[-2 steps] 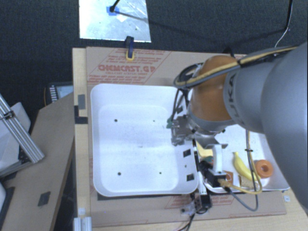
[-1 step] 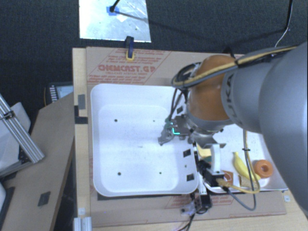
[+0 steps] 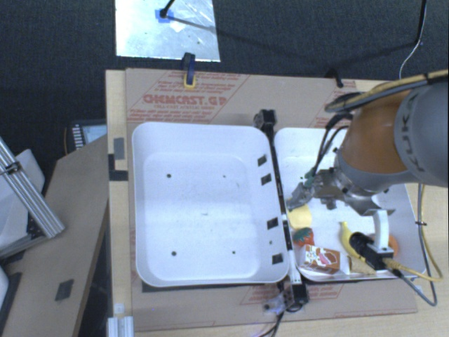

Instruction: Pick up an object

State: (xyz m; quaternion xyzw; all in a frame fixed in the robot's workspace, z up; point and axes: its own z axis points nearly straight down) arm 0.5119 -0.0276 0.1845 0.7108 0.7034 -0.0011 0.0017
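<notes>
Several small objects are lying along the right bin's [image 3: 295, 140] near edge: a yellow block [image 3: 302, 217] by the divider, a printed packet [image 3: 321, 258] below it, a banana-like piece [image 3: 346, 234]. The gripper [image 3: 313, 188] is hanging just above the yellow block, toward the far edge; I cannot tell how it is set.

Bins [image 3: 203, 209] smooth white plastic; bench [image 3: 231, 93] matt cardboard; floor plate [image 3: 168, 20] shiny metal
</notes>
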